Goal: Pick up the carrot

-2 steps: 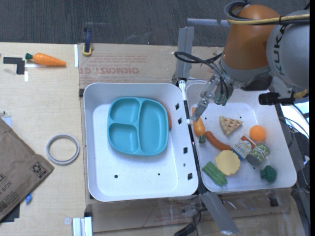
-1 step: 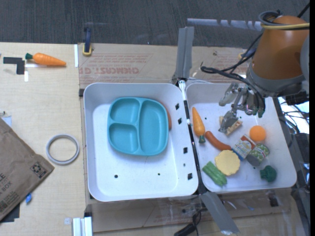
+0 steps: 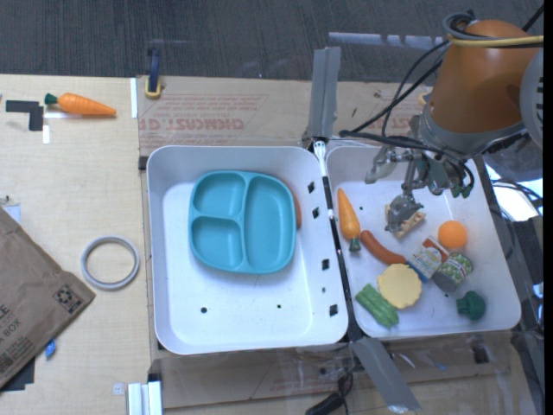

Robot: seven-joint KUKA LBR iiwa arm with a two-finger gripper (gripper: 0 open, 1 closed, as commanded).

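Note:
An orange carrot [image 3: 347,214] with a green stem end lies at the left side of the right bin [image 3: 501,318], close to the wall shared with the left bin, pointing away from the camera. My gripper [image 3: 403,207] hangs over the upper middle of the right bin, a short way to the right of the carrot and apart from it. Directly under it lies a small tan item [image 3: 409,223]. A second carrot [image 3: 82,105] lies on the bench at the far left, outside both bins.
The right bin also holds a red sausage [image 3: 381,247], a yellow disc [image 3: 400,285], a green pod [image 3: 377,305], an orange ball [image 3: 452,234], a small can [image 3: 441,264] and broccoli [image 3: 471,305]. A blue divided plate [image 3: 242,221] sits in the left bin. A tape ring [image 3: 110,260] lies on the bench.

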